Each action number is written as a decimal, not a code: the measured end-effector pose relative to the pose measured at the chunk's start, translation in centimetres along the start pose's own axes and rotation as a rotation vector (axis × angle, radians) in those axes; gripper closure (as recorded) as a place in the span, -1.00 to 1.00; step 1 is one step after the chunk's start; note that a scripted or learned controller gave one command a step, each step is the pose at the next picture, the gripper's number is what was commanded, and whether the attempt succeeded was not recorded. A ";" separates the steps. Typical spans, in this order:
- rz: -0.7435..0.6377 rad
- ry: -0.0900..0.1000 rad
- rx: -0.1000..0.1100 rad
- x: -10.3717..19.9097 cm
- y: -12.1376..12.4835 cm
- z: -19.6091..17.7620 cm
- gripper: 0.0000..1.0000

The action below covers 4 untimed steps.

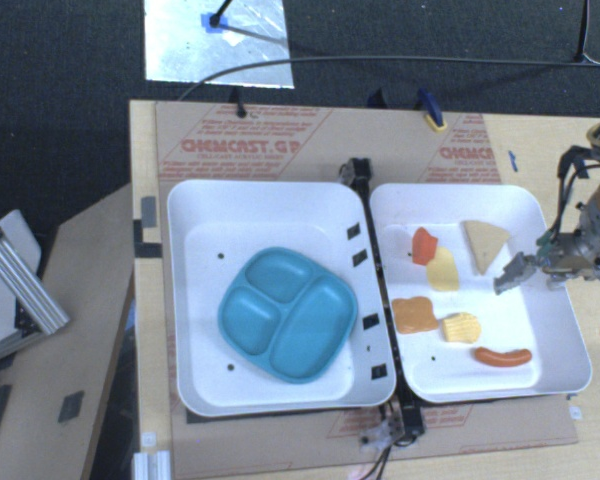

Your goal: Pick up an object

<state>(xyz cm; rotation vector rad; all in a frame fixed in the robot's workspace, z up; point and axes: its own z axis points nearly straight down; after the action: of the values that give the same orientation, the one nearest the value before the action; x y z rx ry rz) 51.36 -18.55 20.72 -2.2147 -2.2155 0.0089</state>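
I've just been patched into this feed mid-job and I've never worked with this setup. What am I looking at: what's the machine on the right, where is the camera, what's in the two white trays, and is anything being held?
The camera is fixed above the bench and looks down at a slant. The grey machine at the right edge is a robot arm; its two-finger gripper hangs over the right side of the right bin. I see nothing between its fingers, and I cannot tell whether they are open or shut.

The left bin holds a blue divided plate. The right bin holds toy foods lying apart: an orange-red piece, a yellow piece just below it, a tan wedge, an orange-brown slab, a ridged yellow chip and a red sausage near the front.

The job is picking up one object; none is lifted yet.
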 end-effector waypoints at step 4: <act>0.000 -0.002 -0.011 -0.9 0.8 12.4 -1.00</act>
<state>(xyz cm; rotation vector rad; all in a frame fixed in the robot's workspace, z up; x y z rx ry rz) 52.02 -19.38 8.27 -2.2209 -2.2223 -0.0005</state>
